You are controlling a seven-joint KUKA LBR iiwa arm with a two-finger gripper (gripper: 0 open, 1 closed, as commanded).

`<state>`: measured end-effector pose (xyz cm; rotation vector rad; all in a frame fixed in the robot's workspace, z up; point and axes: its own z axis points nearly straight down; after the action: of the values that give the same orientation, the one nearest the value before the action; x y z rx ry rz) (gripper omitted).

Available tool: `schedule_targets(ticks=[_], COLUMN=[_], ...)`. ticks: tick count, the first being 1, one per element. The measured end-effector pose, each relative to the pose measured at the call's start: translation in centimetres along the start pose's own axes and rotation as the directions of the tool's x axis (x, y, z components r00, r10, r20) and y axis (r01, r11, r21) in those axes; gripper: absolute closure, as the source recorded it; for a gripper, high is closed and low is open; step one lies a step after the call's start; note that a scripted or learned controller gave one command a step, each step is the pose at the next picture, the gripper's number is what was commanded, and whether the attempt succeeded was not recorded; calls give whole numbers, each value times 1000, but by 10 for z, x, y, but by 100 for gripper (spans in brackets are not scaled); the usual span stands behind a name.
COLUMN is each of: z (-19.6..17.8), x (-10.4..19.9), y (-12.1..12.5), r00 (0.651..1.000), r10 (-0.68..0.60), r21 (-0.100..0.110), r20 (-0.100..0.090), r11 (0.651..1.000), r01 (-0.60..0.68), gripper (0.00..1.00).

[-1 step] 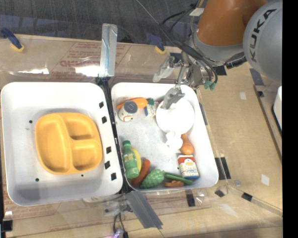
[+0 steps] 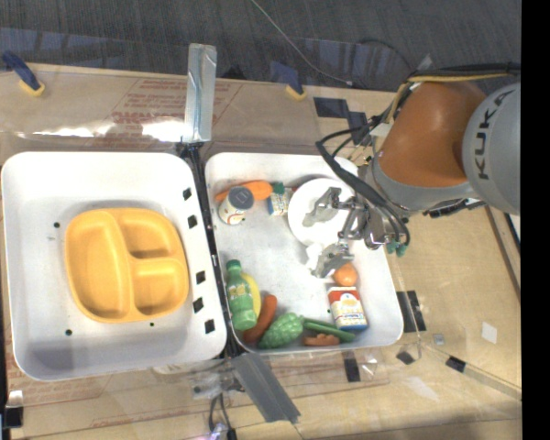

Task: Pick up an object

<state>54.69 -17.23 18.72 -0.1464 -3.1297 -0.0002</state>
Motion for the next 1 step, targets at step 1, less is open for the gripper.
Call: schedule_targets(ticks=[1], z=[94], x=[35], y=[-38], r00=[999], r10=[-34], r21=[1], r20=[14], r11=[999], r01=[34], gripper=[0])
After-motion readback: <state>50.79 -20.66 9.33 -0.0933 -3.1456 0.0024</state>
